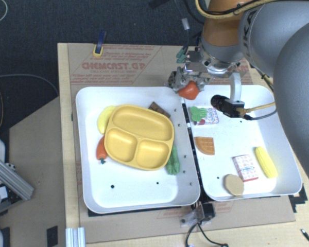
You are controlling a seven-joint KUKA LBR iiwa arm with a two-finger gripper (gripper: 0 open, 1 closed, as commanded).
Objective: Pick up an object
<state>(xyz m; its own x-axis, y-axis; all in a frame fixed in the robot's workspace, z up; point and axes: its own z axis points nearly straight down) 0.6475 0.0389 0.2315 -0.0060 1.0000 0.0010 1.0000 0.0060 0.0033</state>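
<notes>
My gripper hangs over the back edge where the two bins meet. A small red rounded object sits between its fingers, lifted just above the rim, and the gripper is shut on it. Below it in the right bin lie a green piece beside a pink-and-white card, a brown waffle, a pink-and-white box, a yellow corn cob and a tan round piece.
The left bin holds a large yellow divided plate. Around the plate are a yellow piece, a red-orange pepper, a green leafy item and a dark brown piece. The grey arm looms over the right bin's far corner.
</notes>
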